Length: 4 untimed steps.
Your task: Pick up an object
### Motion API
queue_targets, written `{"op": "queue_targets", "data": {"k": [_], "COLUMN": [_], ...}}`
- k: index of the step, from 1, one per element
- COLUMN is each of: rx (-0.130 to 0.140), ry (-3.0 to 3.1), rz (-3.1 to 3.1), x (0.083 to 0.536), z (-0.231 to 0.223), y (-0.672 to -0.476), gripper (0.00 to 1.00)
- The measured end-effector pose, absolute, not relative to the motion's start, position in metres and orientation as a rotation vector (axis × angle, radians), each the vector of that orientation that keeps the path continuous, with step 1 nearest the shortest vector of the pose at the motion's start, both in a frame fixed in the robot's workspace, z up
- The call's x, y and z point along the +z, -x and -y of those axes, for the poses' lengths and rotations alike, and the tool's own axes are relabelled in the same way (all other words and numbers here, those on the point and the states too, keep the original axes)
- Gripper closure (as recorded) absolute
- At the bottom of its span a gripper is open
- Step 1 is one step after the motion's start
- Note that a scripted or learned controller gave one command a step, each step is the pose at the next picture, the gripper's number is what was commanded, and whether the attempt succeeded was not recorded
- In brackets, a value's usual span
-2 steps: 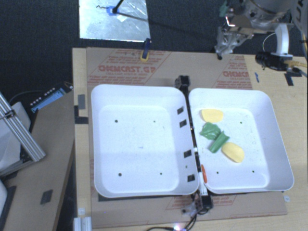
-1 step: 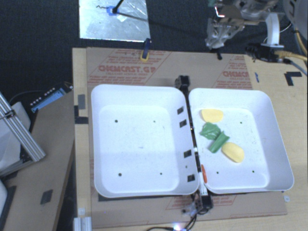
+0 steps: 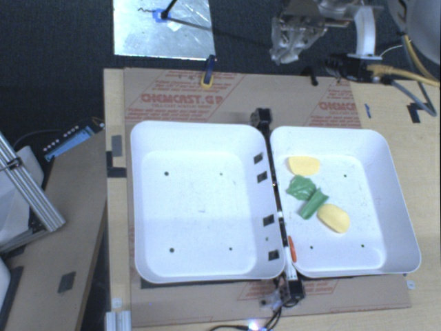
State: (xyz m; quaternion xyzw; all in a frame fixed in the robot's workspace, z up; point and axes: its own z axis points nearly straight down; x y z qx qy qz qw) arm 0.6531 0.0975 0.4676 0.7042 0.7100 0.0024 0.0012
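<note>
Right bin (image 3: 386, 185), left-center: green piece (image 3: 307, 196) between two yellow pieces — upper (image 3: 304, 165), lower (image 3: 333, 218) — touching or just beside, hard to tell. Gripper (image 3: 286, 47) at top of frame, well above the bins, blurred; can't tell its finger state. Arm cut off.

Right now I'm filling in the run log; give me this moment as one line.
gripper: raised beyond bins, holds nothing visible | right bin: two yellow pieces, green piece between | pick: not begun
</note>
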Motion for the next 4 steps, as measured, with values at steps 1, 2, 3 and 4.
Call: {"op": "queue_targets", "data": {"k": [1,2,3,4], "rx": [0.008,0.010,0.004,0.000], "ry": [-2.211,-2.211,-2.212,-2.213], "rz": [-2.231,-2.225,-2.231,-2.233], "x": [0.492,0.523,0.537,0.535], "z": [-0.142,-0.165,-0.201,-0.236], "y": [-0.619,-0.664,-0.612,-0.537], "gripper": [1.00,1.00,1.00,1.00]}}
